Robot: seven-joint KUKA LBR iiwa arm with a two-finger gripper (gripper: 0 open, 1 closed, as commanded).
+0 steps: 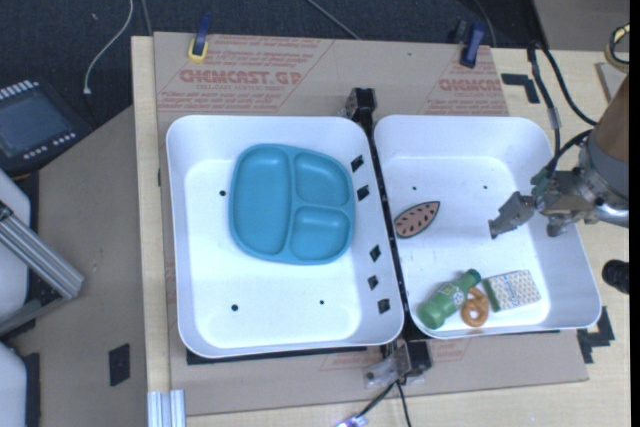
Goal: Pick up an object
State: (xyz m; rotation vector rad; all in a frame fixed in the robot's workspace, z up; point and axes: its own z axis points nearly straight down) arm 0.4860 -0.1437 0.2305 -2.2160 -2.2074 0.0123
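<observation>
The right bin [470, 140] holds a brown leaf-shaped piece [416, 218] near its left wall. Along its front edge lie a green bottle [445, 303], an orange ring [475, 309] and a small patterned packet [514, 288]. My gripper [532, 219] hangs over the right side of this bin, right of the brown piece and above the packet. Its two dark fingers [506, 215] are spread open with nothing between them.
In the left bin [200, 245] lies a blue divided plate [293, 203]. A black divider with clips [375, 215] runs between the bins. The arm's wrist and cables [600, 165] come in from the right edge. Cardboard [300, 75] lines the bench behind the bins.
</observation>
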